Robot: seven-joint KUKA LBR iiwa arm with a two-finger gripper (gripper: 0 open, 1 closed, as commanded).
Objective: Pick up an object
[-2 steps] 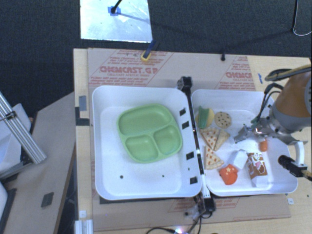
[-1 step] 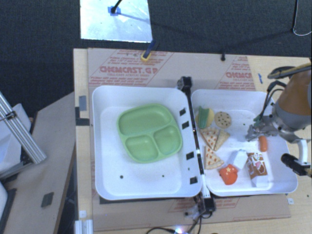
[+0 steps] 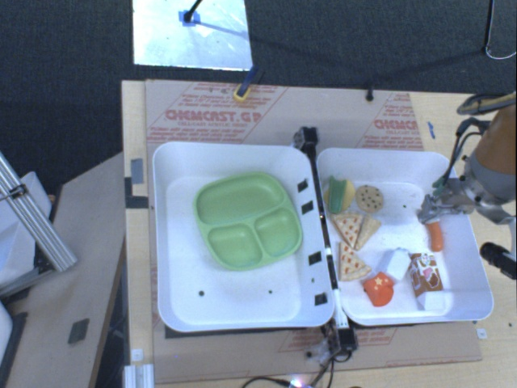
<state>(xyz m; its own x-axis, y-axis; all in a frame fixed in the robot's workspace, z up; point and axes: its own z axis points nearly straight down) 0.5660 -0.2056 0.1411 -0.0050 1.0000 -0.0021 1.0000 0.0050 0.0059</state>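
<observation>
The right bin (image 3: 404,162) holds toy food. A yellow-green piece (image 3: 339,193) and a round cookie (image 3: 369,197) lie at its left. Below them are several pizza wedges (image 3: 352,229). A white block (image 3: 396,262), a red tomato-like piece (image 3: 378,289) and a small milk carton (image 3: 425,276) sit near the front. An orange carrot-like piece (image 3: 435,234) lies by the right wall. My gripper (image 3: 435,211) hangs at the right side of this bin, just above the orange piece. The arm's grey body and orange band (image 3: 494,148) rise behind it.
The left bin (image 3: 182,297) carries a green divided plate (image 3: 246,220). A black hinge strip (image 3: 317,217) runs between the bins. A shiny metal sheet (image 3: 192,21) lies on the dark floor at the back. A metal frame (image 3: 32,225) stands at far left.
</observation>
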